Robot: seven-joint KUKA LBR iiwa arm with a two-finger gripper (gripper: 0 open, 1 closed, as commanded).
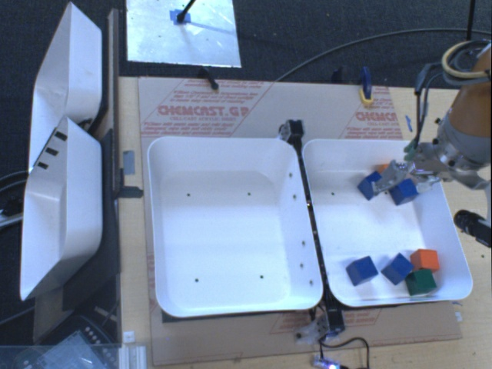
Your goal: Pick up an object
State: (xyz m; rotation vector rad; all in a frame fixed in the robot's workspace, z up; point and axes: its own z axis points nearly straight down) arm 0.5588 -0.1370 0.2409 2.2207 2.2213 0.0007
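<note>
Starting at the left, the left bin (223, 229) sits beside the right bin (384, 241). Near the right bin's far wall lie two blue blocks, one (370, 184) left of the gripper (400, 174) and one (403, 192) just below it; an orange piece (382, 169) peeks behind. Whether the gripper grasps anything cannot be told. Along the near wall sit two more blue blocks (361, 270) (397, 267), an orange block (424, 260) and a green block (420, 282).

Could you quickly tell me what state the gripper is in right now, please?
Gripper: low over the right bin among two blue blocks; open, shut or holding cannot be told.
</note>
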